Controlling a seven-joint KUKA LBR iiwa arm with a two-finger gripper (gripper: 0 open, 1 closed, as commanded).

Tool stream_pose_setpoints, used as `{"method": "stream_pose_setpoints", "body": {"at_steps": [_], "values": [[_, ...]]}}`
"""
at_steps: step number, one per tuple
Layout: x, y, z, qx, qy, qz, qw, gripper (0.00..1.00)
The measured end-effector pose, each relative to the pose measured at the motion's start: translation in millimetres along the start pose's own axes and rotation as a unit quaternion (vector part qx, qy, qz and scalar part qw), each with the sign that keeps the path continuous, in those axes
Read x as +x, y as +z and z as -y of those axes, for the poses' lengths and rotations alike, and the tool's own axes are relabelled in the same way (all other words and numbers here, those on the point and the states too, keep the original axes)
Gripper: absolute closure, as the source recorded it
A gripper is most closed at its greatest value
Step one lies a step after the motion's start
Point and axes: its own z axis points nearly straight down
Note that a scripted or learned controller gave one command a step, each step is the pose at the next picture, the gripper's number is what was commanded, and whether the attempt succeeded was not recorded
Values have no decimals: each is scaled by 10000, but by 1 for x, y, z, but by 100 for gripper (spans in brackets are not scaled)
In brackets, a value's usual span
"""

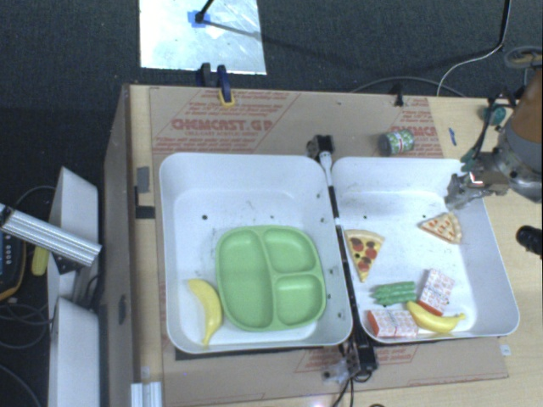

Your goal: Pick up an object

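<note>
In the right bin (399,185) lie two pizza slices, one (366,251) near the divider and a smaller one (441,227) toward the far right. Along the bin's front sit green beans (394,292), a yellow banana (434,319) and two small printed boxes (438,287) (391,322). The left bin (246,181) holds a green divided plate (270,276) with another banana (206,309) beside it. My gripper (462,190) hangs at the right bin's far right rim, just above and right of the smaller pizza slice. Nothing shows between its fingers.
A small green-labelled can (396,142) lies on the bench board behind the right bin. A black clip (321,147) sits at the top of the divider between the bins. Cables run across the floor at upper right.
</note>
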Motion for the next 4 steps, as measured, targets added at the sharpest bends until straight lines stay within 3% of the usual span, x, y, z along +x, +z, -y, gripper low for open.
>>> {"method": "stream_pose_setpoints", "body": {"at_steps": [1, 2, 3, 4], "values": [[48, 76, -84, 19, -18, -18, 10000, 100], [18, -11, -55, -15, -8, 3, 10000, 100], [55, 48, -79, 13, -21, -15, 10000, 100], [20, 13, -26, 0, -3, 1, 10000, 100]]}}
